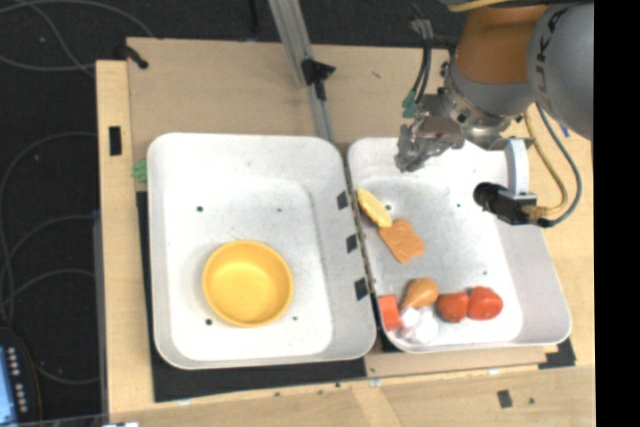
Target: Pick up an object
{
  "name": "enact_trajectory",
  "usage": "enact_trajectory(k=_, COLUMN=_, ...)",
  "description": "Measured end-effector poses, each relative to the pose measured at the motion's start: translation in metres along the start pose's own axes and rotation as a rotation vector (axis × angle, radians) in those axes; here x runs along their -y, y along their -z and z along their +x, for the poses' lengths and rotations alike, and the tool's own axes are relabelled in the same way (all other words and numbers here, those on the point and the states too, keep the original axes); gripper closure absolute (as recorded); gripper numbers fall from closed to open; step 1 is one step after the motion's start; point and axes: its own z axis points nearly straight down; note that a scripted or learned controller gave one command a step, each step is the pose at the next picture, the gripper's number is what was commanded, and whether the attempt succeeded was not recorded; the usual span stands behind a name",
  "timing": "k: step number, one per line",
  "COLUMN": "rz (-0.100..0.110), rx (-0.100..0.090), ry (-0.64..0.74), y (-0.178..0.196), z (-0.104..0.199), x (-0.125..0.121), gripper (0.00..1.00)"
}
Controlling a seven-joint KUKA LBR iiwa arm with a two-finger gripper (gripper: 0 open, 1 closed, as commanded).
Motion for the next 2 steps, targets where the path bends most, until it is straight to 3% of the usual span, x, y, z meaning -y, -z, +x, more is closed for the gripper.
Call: enact_trajectory(k=2, rz=0.003, rx=0.0, ry=-0.001, y=-0.022, z=0.111, x=0.003, gripper=1.0)
